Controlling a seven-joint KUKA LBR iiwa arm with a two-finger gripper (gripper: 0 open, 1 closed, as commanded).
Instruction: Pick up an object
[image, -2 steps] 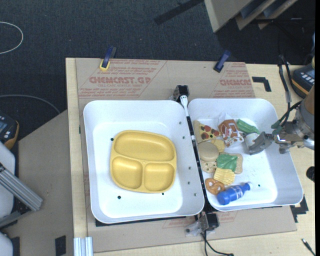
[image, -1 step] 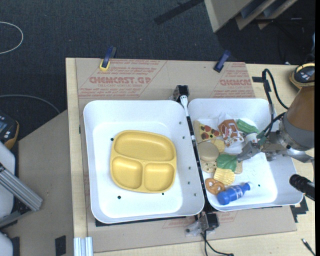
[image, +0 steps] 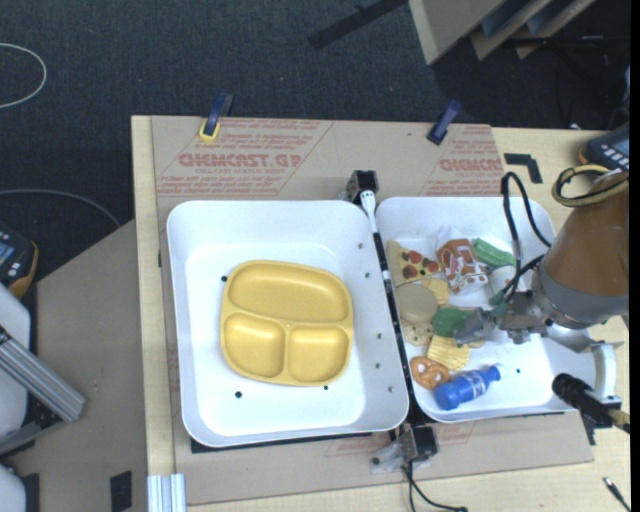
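I see gripper (image: 478, 325) low in right bin (image: 530, 395), at its 9 o'clock | fingers: I cannot tell | green object (image: 452, 320) touching it | pick not yet confirmed, lift remains

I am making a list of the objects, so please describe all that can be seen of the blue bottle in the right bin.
The blue bottle looks like plastic, with a white cap at its upper-right end. It lies on its side, slanted, at the near edge of the right bin, at the near end of the heap of items. Its lower-left end lies against a pretzel-shaped toy. The gripper is above and apart from it, among the other items. Any label is too small to read.
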